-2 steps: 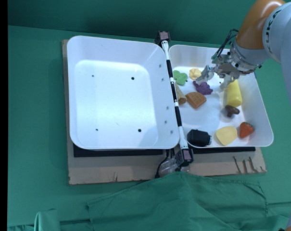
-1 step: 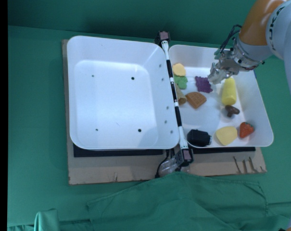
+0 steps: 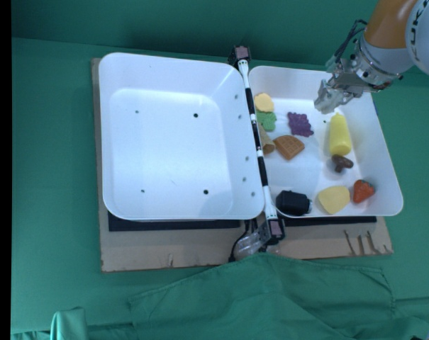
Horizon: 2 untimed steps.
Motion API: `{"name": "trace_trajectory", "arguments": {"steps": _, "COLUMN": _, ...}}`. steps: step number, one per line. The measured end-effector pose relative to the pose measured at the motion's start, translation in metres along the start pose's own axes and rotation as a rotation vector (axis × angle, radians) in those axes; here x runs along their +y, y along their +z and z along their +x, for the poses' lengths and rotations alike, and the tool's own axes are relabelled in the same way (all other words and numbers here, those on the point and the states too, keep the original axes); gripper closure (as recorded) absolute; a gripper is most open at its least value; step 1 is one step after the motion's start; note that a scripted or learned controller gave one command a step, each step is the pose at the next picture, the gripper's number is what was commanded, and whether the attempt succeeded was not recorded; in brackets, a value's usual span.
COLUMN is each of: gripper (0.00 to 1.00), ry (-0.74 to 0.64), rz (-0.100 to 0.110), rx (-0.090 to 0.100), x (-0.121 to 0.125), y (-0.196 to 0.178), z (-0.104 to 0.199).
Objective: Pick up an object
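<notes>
The right bin point(image 3: 310, 80) holds several toy foods: a yellow corn cob point(image 3: 340, 134), purple grapes point(image 3: 299, 124), a brown waffle point(image 3: 289, 146), a green piece point(image 3: 266, 120), a small yellow piece point(image 3: 264, 103), a brown mushroom-like piece point(image 3: 341, 163), a red strawberry point(image 3: 363, 190), a yellow wedge point(image 3: 333, 199) and a black object point(image 3: 293, 202). My gripper point(image 3: 328, 100) hangs over the bin's upper right part, just above the top end of the corn cob and to the right of the grapes. Nothing shows between its fingers.
The left bin point(image 3: 171, 137) lies beside the right one, split from it by a black-and-white bar point(image 3: 257, 137). Both rest on a cardboard sheet point(image 3: 164, 250) on green cloth. A fold of green cloth point(image 3: 271, 296) lies along the front.
</notes>
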State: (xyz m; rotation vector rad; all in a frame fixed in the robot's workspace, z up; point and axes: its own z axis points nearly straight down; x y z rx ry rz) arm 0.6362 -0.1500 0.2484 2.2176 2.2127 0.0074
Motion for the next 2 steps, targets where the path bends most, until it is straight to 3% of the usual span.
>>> {"name": "trace_trajectory", "arguments": {"steps": 2, "gripper": 1.00, "ry": 0.000, "rz": -0.002, "rx": -0.001, "x": 0.001, "y": -0.114, "z": -0.013}}
